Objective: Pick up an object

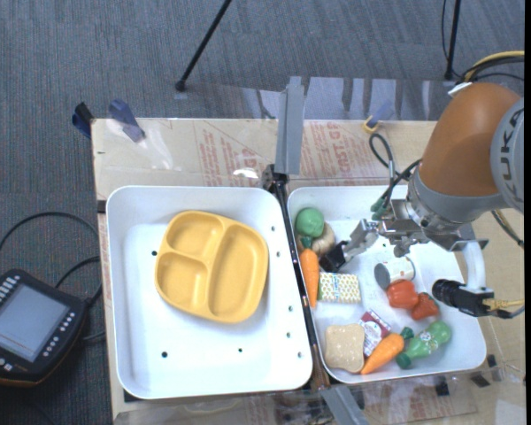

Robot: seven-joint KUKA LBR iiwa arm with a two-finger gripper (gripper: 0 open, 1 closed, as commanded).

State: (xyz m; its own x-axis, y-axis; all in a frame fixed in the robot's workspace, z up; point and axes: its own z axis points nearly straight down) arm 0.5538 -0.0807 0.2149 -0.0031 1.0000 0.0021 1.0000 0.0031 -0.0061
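Observation:
My gripper (352,244) hangs low over the left half of the right bin (473,348), reaching in from the right under the grey and orange arm (467,153). Its tip sits close to a green ball (309,220), a beige piece (324,235) and an orange carrot (310,274). Below it lies a patterned packet (339,287). A red pepper (405,294) and a small grey and white item (386,274) lie under the wrist. Nothing can be seen held.
A toast slice (343,345), a red packet (374,328), a second carrot (382,352) and a green toy (427,339) lie along the right bin's front. The left bin (133,326) holds a yellow divided plate (213,265). A pendant (22,321) sits on the floor at left.

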